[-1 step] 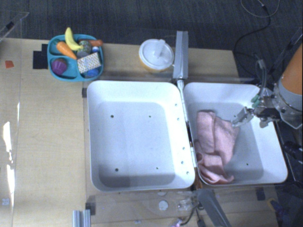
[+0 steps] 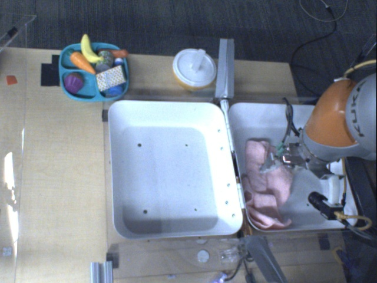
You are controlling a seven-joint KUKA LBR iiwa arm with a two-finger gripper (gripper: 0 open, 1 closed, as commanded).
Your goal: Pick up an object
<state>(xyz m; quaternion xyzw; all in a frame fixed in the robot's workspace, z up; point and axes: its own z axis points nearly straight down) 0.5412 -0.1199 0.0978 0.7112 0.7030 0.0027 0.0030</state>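
The gripper [image 2: 275, 160] hangs low over the right bin [image 2: 259, 114], and whether it is spread or closed cannot be told from this slanted view, since dark cabling and metal parts crowd the tip. Directly beside and partly under it lies the pink cloth [image 2: 265, 184], a crumpled towel-like piece whose upper right portion sits just at the gripper's tip; contact between them cannot be confirmed. The arm [image 2: 339, 122] comes in from the bin's right edge, its grey body and orange band bulking above the bin's right half, with the wrist angled down and toward the bin's middle. The cloth rests against the right bin's left wall, its long axis running from near the bin's middle toward the near-left corner, where a folded lump bunches up. The left bin [image 2: 168, 114] stands touching the right one along their shared edge. On the bench beyond the bins, a blue tray [image 2: 65, 92] of toy foods sits near the far-left corner of the left bin, and a white lidded cup [image 2: 194, 68] stands near the left bin's far-right corner.
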